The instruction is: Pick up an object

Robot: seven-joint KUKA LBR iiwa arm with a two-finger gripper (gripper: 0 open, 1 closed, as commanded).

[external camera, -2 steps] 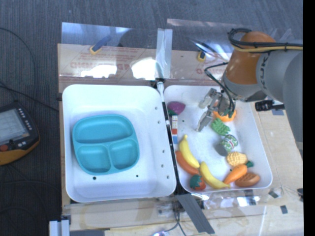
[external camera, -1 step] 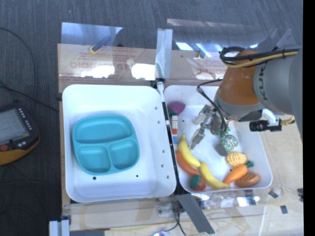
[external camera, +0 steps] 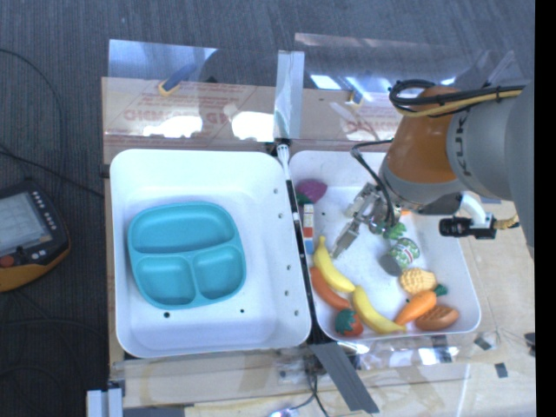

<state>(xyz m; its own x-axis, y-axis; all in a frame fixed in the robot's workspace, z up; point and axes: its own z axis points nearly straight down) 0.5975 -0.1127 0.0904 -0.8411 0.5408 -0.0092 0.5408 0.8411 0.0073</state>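
The gripper (external camera: 354, 224) hangs in the right bin (external camera: 465, 272), jaws apart and holding nothing, just right of the banana (external camera: 333, 269). I'd lower it straight over the banana's middle, well clear of the carrot (external camera: 415, 306), then close.

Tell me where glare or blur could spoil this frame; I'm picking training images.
In the camera view, strong glare whitens the clear panels behind both bins, and bright reflections streak the bench's front edge. The white bins look evenly lit, with soft shadows under the teal tray. The toy food, like the banana, is sharp; the gripper looks slightly soft.
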